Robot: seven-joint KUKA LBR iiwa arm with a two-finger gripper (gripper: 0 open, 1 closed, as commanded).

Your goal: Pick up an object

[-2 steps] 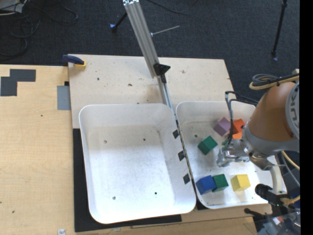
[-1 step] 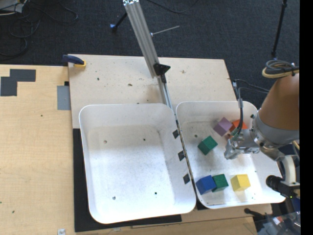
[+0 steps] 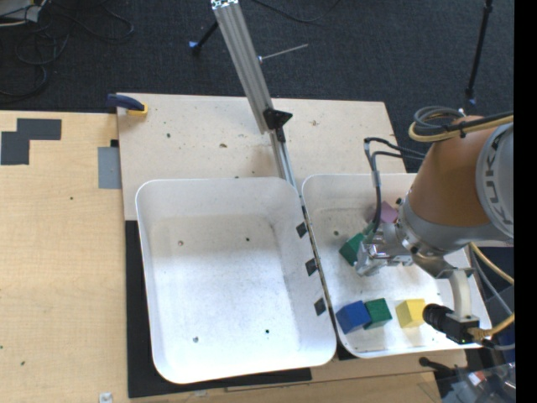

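Green block [image 3: 351, 248] sits in right bin [image 3: 336, 200], touching gripper [image 3: 367, 259] at its 9 o'clock; we can't tell its grip state. Blue [image 3: 353, 316], green [image 3: 378, 311], yellow [image 3: 410, 312] cubes lie near bin's 6 o'clock edge.

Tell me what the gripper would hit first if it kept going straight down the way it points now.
Probably the teal-green block: the gripper hangs right beside or over it in the right bin. Depth is unclear from this slanted view, so it could instead slip past the block's edge and meet the bin floor.
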